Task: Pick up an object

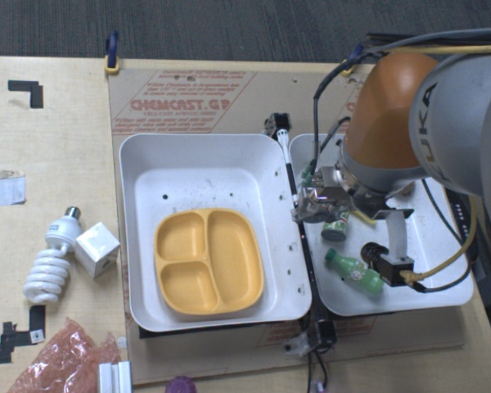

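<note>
Red mesh bag [61,357] | tan bench [49,146] | dark carpet [229,11]

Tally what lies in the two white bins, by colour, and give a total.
Yellow: 1, the divided plate in the left bin.
Green: 2, the bottle and a small cup-like thing in the right bin.
Total: 3.

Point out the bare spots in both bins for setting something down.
Left bin: bare floor behind the yellow divided plate, toward the far wall. Right bin: crowded; the end effector, a green bottle and a small can take its left half.
</note>
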You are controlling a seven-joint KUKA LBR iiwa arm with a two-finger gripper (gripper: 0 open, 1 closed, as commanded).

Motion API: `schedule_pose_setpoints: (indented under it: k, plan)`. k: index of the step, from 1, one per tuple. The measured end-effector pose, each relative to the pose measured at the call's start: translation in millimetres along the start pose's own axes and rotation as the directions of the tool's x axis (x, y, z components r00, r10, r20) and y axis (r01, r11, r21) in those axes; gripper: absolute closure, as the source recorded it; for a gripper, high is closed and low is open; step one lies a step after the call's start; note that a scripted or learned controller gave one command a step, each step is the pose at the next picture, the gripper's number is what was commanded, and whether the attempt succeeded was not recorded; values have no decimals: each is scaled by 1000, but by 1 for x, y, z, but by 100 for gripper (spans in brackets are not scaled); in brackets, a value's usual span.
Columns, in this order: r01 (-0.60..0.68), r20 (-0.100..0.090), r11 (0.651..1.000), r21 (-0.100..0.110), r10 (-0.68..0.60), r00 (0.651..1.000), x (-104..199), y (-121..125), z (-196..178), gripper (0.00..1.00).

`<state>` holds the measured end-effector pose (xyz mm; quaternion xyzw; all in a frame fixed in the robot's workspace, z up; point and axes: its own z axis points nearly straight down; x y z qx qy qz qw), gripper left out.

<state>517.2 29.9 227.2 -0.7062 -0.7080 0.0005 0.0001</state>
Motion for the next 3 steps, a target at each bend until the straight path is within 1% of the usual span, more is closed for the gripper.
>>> schedule_pose_setpoints:
  k: [1, 3]
  plan:
    - [-3, 1, 1000, -1, 3, 1000, -24, 37, 35, 100]
    - [1, 3, 1000, -2, -1, 1000, -25, 39, 16, 100]
